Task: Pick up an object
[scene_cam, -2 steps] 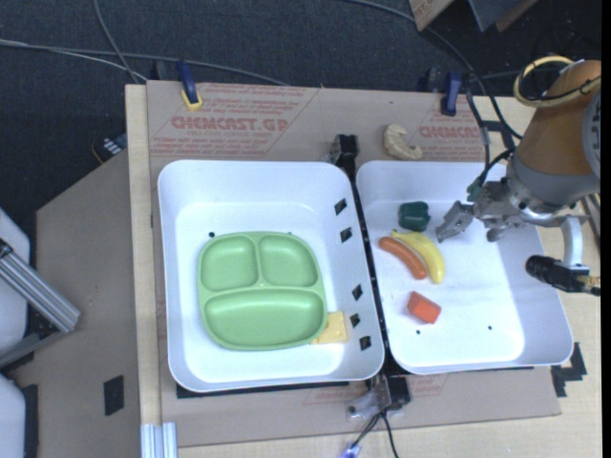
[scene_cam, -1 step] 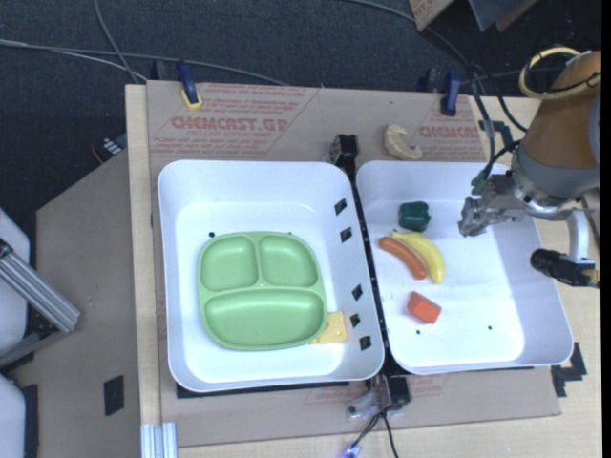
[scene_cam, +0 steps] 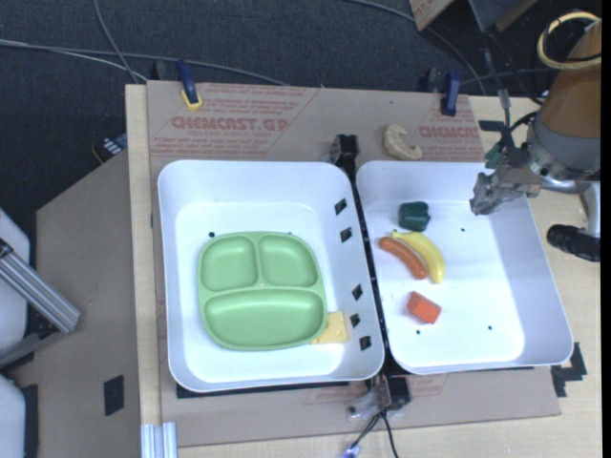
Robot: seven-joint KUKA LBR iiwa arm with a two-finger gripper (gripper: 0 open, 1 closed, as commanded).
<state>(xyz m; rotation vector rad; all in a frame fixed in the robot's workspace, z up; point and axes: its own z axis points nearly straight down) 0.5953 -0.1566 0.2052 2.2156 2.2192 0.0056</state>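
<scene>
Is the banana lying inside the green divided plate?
No, the banana lies in the right bin, while the green plate sits in the left bin.

Dark carpet floor (scene_cam: 57, 113), loose cables (scene_cam: 115, 27), cardboard-topped bench (scene_cam: 239, 117)

Two bins sit side by side on the bench, touching along their inner rims. Left bin (scene_cam: 177, 256): a divided plate (scene_cam: 261, 289) lies near its middle, a small flat piece (scene_cam: 333, 328) touching the plate's front right corner. Right bin (scene_cam: 535, 294): a pepper-like block (scene_cam: 413, 216) toward the back left; just in front of it a banana (scene_cam: 426, 254) and a sausage-like piece (scene_cam: 402, 256) lie side by side, touching, the sausage on the left. In front of these, apart, a small cube (scene_cam: 424, 307). The gripper (scene_cam: 489, 198) hangs over the right bin's back edge, right of the block. Behind the bins, on the board, a small lump (scene_cam: 401, 141) lies near the right bin's back left corner.
</scene>
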